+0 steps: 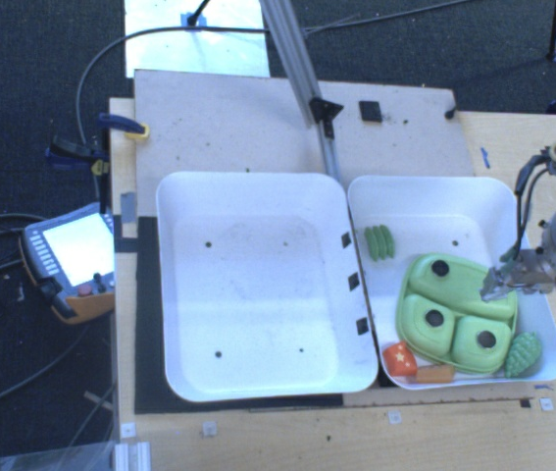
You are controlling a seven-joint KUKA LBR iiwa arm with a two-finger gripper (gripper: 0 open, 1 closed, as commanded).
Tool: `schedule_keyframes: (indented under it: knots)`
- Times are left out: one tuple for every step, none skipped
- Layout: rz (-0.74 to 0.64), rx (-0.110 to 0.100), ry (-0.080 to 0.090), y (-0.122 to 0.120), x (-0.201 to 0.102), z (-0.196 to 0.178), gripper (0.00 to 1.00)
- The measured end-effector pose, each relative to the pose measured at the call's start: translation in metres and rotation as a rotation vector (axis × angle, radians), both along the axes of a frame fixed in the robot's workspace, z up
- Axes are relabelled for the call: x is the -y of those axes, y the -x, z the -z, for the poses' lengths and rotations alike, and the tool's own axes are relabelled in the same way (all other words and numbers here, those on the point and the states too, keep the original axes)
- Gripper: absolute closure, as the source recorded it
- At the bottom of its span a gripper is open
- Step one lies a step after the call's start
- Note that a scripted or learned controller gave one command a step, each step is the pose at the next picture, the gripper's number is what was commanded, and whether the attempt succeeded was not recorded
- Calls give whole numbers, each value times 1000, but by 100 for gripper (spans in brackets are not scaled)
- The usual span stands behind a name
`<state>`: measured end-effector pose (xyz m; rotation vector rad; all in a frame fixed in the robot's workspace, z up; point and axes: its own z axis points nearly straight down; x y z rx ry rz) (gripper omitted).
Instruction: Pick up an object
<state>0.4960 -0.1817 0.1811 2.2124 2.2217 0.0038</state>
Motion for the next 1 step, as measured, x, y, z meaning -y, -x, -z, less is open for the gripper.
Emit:
schedule_keyframes:
  knots:
    - [-1, 3, 0, 0, 2, -64, 100]
